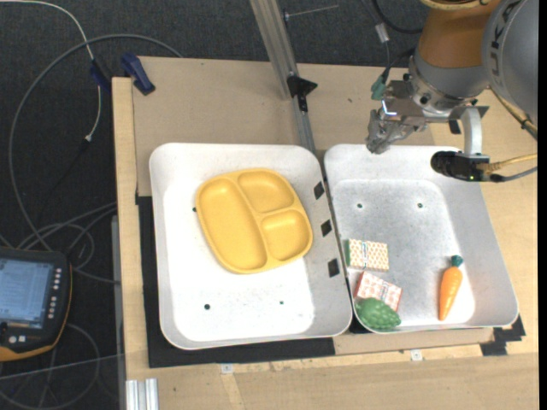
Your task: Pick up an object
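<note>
Camera view looks down on a tan bench (214,84) carrying two shallow white bins side by side. The left bin (179,314) holds one yellow divided tray (253,220) with three compartments, lying a little askew in the bin's upper half. The right bin (410,220) holds four small things, all gathered along its near edge: one orange carrot (449,290) with a green top, standing roughly upright near the right corner; one green leafy vegetable (378,314) at the near-left corner; one red-and-white packet (378,289) just above and touching it; and one pale patterned packet (368,253) just above that, by the left wall.

The arm (479,24) comes in from the upper right, grey with its orange band showing above the wrist, and bends down toward the far left corner of the right bin. The gripper (379,141) hangs over that bin's far rim, pointing down and slightly left, well apart from the four objects. Its fingers appear drawn together at the tip with nothing between them, though they are small and dark, so I cannot tell their state for sure.

A handheld control pendant (30,297) lies off the bench at the lower left, among loose cables (51,143).
</note>
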### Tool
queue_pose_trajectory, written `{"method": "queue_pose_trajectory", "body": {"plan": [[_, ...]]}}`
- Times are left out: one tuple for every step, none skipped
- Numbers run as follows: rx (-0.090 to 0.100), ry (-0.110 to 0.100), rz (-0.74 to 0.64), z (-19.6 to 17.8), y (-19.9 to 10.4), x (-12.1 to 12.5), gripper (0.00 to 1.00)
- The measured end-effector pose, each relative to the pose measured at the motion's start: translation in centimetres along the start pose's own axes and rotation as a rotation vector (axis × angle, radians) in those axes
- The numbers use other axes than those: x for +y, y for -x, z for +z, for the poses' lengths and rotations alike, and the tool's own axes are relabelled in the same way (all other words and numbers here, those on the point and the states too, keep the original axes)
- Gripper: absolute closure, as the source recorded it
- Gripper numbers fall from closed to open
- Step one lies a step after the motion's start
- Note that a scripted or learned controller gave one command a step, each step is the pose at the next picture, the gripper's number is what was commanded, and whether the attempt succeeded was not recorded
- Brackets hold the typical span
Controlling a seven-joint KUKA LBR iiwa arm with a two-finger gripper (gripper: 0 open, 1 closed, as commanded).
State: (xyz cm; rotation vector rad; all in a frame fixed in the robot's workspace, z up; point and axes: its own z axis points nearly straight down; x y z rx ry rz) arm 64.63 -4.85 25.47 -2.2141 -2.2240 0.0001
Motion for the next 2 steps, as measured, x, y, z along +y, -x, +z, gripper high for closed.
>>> {"method": "queue_pose_trajectory", "body": {"plan": [[0.0,-0.002,-0.002,1.4,-5.5,-2.0,1.0],[0.001,-0.002,-0.003,1.3,-11.4,-4.5,1.0]]}}
